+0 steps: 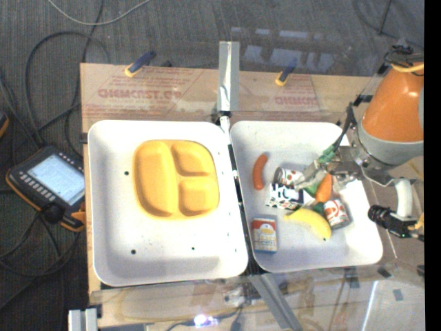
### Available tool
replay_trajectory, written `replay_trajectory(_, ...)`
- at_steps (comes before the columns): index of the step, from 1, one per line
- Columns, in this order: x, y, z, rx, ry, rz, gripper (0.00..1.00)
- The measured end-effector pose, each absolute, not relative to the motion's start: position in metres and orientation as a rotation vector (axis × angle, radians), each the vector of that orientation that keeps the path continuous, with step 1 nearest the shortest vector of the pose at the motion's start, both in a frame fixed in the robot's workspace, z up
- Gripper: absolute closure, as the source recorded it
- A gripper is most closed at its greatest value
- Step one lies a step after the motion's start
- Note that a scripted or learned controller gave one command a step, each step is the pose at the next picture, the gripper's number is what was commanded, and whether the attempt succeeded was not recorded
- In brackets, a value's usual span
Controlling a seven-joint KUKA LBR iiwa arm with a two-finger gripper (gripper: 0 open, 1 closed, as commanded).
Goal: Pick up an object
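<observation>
My gripper point(329, 167) sits low over the right bin point(358, 254), just above the carrot point(324, 187); whether it is apart, together or clamped on anything cannot be told. Near the carrot lie a can point(337, 212), banana point(311, 221), carton point(284, 197), sausage point(259, 171) and box point(264, 234). The left bin point(110, 247) holds a yellow tray point(176, 178)

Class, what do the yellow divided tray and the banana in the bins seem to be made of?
Yellow divided tray: probably moulded plastic, smooth with a dull sheen; its compartments have rounded, pressed edges. Banana: likely a plastic toy, uniformly bright yellow and unblemished, though a real fruit cannot be ruled out.
</observation>
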State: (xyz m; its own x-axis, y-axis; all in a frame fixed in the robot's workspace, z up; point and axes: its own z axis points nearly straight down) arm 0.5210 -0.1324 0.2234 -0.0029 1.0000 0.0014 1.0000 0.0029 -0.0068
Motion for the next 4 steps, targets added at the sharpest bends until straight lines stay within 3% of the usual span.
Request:
replay_trajectory(1,0.545,-0.182,0.168,-2.079,-2.35,0.005,0.0)
replay_trajectory(2,0.553,-0.21,0.106,-2.308,-2.124,0.003,0.0)
replay_trajectory(3,0.553,-0.208,0.111,-2.303,-2.121,0.005,1.0)
replay_trajectory(4,0.547,-0.141,0.205,-2.486,-1.915,0.009,1.0)
